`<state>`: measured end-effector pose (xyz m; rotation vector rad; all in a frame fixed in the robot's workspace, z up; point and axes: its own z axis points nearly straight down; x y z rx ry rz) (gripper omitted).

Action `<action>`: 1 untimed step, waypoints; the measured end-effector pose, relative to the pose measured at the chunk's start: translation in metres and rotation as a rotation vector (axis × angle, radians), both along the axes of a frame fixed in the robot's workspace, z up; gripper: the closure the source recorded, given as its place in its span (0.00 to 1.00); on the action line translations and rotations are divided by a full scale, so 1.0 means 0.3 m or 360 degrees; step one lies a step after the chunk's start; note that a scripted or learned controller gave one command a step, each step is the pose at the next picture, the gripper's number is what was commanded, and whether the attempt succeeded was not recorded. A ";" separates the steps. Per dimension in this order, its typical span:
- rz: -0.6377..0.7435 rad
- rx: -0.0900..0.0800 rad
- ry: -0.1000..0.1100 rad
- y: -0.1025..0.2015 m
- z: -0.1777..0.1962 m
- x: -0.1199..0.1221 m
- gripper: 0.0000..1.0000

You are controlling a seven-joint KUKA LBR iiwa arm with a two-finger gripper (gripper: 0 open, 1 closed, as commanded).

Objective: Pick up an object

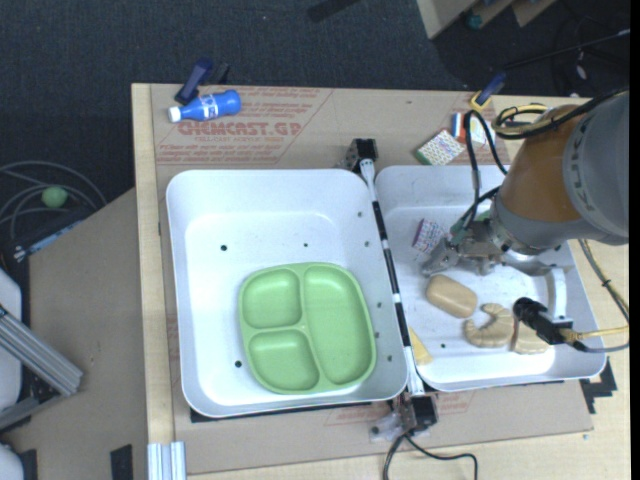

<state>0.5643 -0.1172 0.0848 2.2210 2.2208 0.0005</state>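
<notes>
In the right bin (400, 196) lie a tan oval block (451, 295), a pale curved piece (490, 328) near the front wall, and a small speckled packet (428, 234) toward the back left. My gripper (447, 256) hangs low over the bin, just above the tan block and right of the packet. Its metal fingers point left and down; nothing shows clearly between them. The grey arm with its orange band (540, 173) comes in from the right and covers the bin's right part.
The left bin (200, 218) holds a green three-compartment plate (304, 326). On the bench behind lie a blue and white bottle (205, 105) and a small patterned packet (438, 149). Cables run along the right edge, and a black clip (362, 153) sits between the bins.
</notes>
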 end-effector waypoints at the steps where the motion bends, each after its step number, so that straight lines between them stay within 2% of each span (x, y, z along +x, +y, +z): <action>1: 0.0000 0.0002 0.0004 0.062 -0.002 -0.085 0.00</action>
